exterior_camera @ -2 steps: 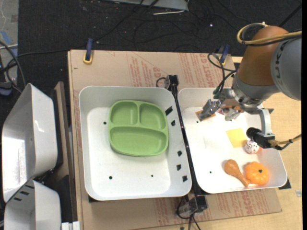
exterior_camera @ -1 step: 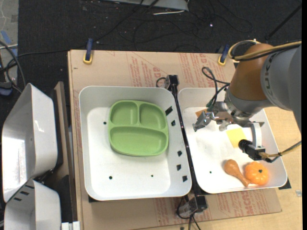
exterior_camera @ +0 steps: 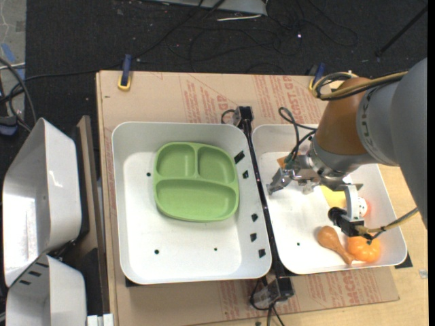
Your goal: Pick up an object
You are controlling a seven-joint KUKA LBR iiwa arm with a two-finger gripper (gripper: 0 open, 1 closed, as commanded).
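Nearest the camera, the left bin (exterior_camera: 129, 250) held a green divided plate (exterior_camera: 197, 181), lying flat in its upper middle. Across the black divider, the right bin (exterior_camera: 289, 253) held the tool (exterior_camera: 280, 182) near its left wall, hanging under the grey arm (exterior_camera: 380, 114); how far its fingers stood apart could not be told, and nothing showed between them. Further right lay a yellow piece (exterior_camera: 333, 197), a tan drumstick-shaped toy (exterior_camera: 333, 240) and an orange object (exterior_camera: 367, 250) in the lower right corner
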